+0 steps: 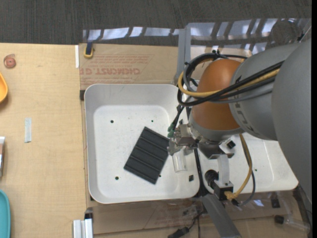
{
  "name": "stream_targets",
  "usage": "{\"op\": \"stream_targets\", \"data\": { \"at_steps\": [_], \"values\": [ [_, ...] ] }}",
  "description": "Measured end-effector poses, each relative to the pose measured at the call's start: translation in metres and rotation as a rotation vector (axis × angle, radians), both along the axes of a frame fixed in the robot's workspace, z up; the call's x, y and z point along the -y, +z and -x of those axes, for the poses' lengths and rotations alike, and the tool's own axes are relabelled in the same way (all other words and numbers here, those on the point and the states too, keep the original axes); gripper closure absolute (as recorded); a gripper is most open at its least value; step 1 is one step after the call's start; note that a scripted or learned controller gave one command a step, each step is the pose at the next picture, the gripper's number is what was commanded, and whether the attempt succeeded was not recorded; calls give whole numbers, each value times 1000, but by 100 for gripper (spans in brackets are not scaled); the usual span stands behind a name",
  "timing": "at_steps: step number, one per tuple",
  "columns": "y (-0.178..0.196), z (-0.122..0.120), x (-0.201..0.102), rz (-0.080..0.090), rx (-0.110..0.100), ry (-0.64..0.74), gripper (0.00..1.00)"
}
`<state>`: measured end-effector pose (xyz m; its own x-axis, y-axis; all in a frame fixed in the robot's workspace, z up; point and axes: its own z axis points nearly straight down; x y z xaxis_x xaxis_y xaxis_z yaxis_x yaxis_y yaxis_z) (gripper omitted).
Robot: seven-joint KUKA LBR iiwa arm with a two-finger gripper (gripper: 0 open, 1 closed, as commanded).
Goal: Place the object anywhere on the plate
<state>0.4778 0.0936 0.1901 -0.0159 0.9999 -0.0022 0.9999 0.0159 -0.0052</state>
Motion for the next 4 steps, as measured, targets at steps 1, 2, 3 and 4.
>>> {"op": "stream_targets", "data": {
  "at_steps": [1, 2, 3, 4],
  "values": [
    [123, -4, 43, 0, 3, 167, 100],
    [30, 1, -20, -1, 0, 234, 100],
    [30, 0, 16, -4, 1, 746, 100],
    [0, 1, 30, -4, 0, 687, 100]
  ]
}}
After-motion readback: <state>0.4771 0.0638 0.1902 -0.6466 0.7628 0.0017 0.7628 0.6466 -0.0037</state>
